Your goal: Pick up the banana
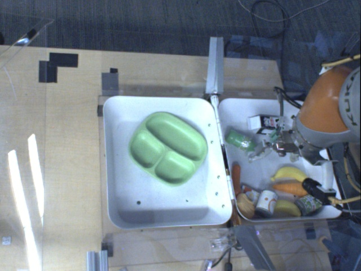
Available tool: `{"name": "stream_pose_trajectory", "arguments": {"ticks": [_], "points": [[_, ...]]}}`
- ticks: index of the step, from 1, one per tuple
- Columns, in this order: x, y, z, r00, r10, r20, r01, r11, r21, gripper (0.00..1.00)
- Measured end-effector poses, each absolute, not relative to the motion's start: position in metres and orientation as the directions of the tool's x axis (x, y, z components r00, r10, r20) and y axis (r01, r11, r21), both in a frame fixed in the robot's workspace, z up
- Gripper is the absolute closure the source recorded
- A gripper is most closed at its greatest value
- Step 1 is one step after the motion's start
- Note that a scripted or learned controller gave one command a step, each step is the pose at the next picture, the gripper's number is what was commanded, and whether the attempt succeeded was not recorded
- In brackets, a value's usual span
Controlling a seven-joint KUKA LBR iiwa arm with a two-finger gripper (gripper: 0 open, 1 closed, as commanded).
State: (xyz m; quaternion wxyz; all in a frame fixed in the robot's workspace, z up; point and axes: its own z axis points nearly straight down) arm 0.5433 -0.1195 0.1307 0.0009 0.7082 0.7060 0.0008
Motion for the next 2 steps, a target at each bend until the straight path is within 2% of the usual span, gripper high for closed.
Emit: {"name": "stream_pose_trajectory", "arguments": {"ticks": [1, 2], "points": [[0.488, -0.174, 0.125, -0.225, 0.974, -0.002, 0.974, 0.225, 0.004, 0.0], [0.532, -0.198, 0.087, -0.183, 0.983, 0.007, 0.983, 0.183, 0.01, 0.0]]}}
